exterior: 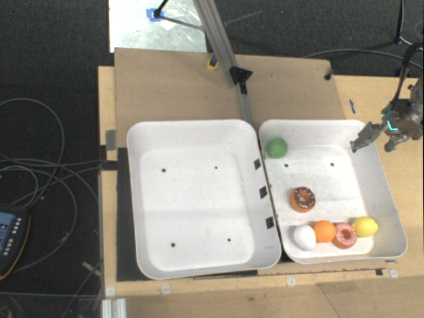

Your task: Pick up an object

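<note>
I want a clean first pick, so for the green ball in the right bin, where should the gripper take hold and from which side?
Grip the green ball across its widest part, coming straight down from above. It is round, so any finger line works, but it sits close to the bin's left wall; probably set the fingers parallel to that wall.

A grey pole [218, 38] slants over the bench [179, 85]; cables [40, 177] lie left.

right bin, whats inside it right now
Inside the right bin: a green ball near the far left corner, a chocolate donut mid-bin, and along the near wall a white egg, orange, pink donut and lemon. Nothing looks covered.
</note>
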`<state>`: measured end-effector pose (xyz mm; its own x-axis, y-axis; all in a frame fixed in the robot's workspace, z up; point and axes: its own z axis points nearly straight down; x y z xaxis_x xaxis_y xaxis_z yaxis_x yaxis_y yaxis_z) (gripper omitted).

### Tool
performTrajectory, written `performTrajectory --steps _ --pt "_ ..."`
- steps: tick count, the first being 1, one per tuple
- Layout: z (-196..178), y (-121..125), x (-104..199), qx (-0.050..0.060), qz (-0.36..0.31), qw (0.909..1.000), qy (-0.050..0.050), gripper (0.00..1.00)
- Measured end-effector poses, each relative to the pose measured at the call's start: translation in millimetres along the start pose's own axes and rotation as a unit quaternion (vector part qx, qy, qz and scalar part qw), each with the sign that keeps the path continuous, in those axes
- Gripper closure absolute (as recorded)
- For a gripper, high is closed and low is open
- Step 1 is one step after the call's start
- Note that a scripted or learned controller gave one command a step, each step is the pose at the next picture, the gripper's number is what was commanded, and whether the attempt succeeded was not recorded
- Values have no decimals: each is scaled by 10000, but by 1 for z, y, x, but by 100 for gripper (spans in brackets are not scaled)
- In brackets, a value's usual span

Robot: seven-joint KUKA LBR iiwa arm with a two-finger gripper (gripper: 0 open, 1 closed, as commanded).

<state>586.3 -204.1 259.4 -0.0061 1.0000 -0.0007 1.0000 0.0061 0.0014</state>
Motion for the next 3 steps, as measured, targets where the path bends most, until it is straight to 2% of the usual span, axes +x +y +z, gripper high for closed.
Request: performTrajectory --steps 1,3 --pt "43 -2 6 16 10 10000 6 0" --pt "164 -14 4 25 27 10000 12 0"
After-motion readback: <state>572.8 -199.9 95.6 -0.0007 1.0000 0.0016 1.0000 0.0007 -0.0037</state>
